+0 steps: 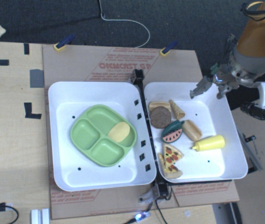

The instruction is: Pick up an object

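White plastic forms both shallow bins, and the right bin (235, 139) serves as the landmark here. The gripper (209, 88) hangs above that bin's far right corner, its two fingers (198, 90) spread wide apart with nothing between them. Inside the right bin, a yellow bottle (209, 143) lies on its side towards the right wall. Just left of it sit a tan bread roll (191, 129) and a watermelon slice (172, 131). A round brown cookie (160, 116) lies near the bin's left wall, with a cone-shaped piece (177, 109) beside it. A pizza slice (171, 154) rests near the bin's near left corner. Left of the right bin, the other bin (58, 139) holds a green divided plate (93, 139) carrying a pale yellow piece (119, 131)
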